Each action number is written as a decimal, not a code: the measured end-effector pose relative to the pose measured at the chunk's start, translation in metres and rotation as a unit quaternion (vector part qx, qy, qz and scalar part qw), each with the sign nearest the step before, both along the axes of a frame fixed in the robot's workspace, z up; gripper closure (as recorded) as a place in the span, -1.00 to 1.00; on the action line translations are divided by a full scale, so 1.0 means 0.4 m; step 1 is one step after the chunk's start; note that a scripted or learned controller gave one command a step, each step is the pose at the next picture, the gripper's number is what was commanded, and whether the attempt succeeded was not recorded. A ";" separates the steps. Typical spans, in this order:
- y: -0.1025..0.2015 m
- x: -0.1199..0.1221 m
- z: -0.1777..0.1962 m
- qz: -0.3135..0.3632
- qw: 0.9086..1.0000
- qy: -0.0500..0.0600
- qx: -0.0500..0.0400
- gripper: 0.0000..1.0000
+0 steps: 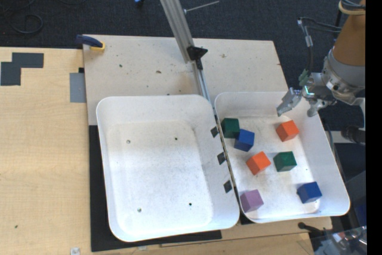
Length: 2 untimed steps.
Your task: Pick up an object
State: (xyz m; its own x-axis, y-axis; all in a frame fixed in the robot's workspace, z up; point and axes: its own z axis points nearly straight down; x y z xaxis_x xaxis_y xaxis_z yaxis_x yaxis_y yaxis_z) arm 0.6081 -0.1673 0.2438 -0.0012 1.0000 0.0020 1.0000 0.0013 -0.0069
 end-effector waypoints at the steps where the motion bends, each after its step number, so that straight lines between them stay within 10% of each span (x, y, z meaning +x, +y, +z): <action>1: 0.000 0.002 0.005 0.001 1.000 -0.002 -0.001 -1.00; 2: -0.015 -0.018 -0.120 -0.001 1.000 0.001 0.000 -1.00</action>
